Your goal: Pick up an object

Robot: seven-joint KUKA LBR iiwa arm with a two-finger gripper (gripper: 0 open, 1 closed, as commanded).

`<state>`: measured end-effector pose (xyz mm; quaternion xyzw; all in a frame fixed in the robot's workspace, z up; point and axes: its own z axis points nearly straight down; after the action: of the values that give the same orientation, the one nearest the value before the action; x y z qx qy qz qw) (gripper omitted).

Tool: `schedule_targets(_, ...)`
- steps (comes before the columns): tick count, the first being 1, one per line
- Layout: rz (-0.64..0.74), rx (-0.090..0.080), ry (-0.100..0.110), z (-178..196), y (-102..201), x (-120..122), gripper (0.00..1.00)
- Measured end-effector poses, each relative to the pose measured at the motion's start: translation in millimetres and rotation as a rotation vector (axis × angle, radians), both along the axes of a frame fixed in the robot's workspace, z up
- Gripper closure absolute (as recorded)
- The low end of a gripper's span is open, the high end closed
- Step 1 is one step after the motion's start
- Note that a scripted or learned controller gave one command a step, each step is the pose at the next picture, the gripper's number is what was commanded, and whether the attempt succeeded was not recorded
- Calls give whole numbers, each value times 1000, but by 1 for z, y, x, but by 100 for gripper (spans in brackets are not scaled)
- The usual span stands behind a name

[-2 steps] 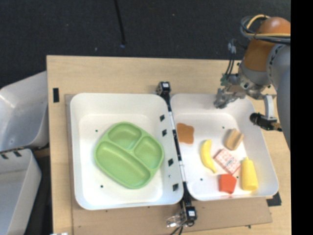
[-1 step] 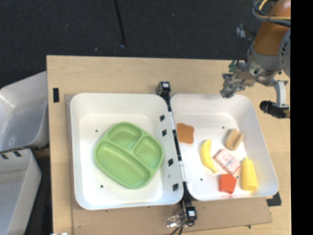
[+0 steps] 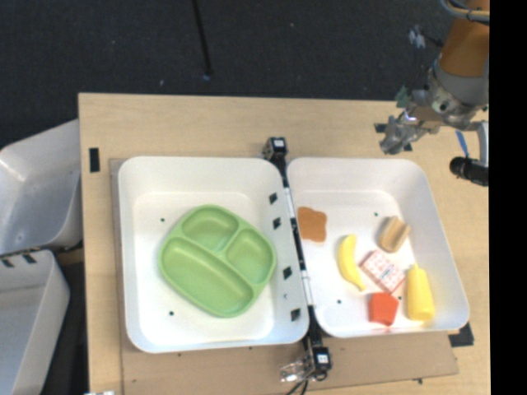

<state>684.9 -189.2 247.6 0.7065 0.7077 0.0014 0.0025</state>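
Hovering above the bench beyond the right bin's [image 3: 428,189] far corner, the gripper [image 3: 401,134] is seen apart from all objects; finger state cannot be told. Candidate items lie in the right bin: banana [image 3: 349,262], red block [image 3: 383,309], yellow cob-like toy [image 3: 419,293], patterned box [image 3: 383,270], tan piece [image 3: 394,234], brown toast-like piece [image 3: 312,224]. An isolated item, e.g. the toast-like piece, is recommended; approach vertically, centred over obj., w/ clearance from the bin wall.

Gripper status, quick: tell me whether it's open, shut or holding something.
Gripper: cannot be told whether open or shut; it hangs above the bench beyond the right bin's far rim, nothing visibly held.
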Motion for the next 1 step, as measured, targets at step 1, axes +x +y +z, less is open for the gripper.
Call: schedule_targets(1,2,1,6,-8,54,-19,100)
